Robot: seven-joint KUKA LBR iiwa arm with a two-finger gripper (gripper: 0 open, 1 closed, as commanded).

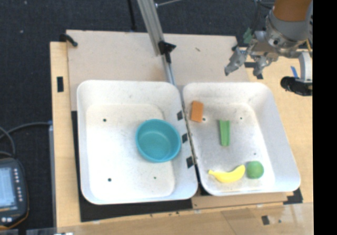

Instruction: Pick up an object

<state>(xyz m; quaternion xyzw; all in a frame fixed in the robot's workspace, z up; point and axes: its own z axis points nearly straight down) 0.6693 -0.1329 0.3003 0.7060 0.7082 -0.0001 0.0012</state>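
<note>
So the hand [244, 65] is hovering above the right bin's [274, 103] far edge, fingers spread apart, gripping nothing. Banana [227, 175] is lying inside.

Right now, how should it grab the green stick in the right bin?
Grip the green stick at mid-length, coming from straight above, closing across its narrow width. It lies flat, long axis running near to far in the right bin, with bare floor on both long sides. The end effector is beyond the far rim.
</note>
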